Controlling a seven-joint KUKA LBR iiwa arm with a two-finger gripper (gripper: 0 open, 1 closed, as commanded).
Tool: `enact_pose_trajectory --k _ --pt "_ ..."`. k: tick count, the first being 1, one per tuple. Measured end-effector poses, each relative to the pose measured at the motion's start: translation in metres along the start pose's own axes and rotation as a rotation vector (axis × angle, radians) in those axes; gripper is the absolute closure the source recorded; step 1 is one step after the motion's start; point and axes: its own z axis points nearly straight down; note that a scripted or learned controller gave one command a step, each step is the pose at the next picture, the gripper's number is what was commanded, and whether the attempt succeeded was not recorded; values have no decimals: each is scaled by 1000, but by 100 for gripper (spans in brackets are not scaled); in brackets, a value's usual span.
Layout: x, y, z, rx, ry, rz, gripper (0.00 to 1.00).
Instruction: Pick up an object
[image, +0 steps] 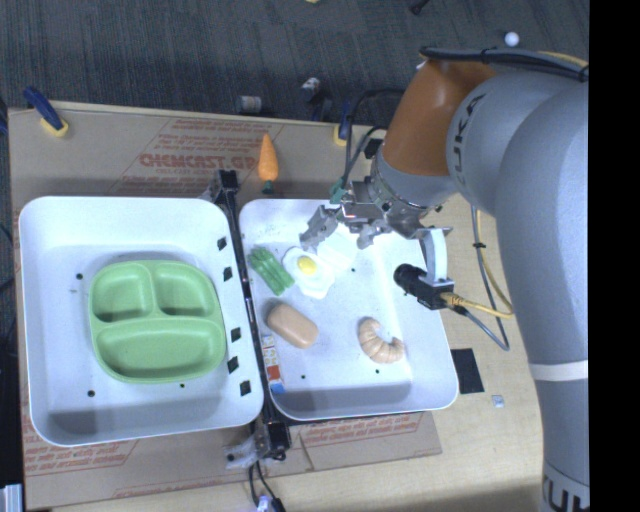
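My gripper (340, 232) hangs over the far part of the right bin (430, 385), its fingers spread open with nothing held between them. Just below and to its left lies a toy fried egg (310, 270), white with a yellow yolk. A green pea pod (268, 270) rests beside the egg on its left. Nearer the front sit a tan bread roll (291, 325) and a curled orange-pink shrimp (381, 341).
The left bin (50, 400) holds a green divided plate (155, 320). An orange carrot (267, 158) lies on the cardboard behind the bins. The big grey arm (520, 150) fills the right side, above the right bin's far corner.
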Motion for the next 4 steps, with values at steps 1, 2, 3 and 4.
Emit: enact_pose_trajectory --k 1,2,3,4 --pt "1 0 -10 1 1 -4 100" --pt "-37 -67 2 0 -2 0 100" --pt "-30 -112 -4 -1 -1 -1 100" --pt "-77 -133 13 -1 -2 0 100"
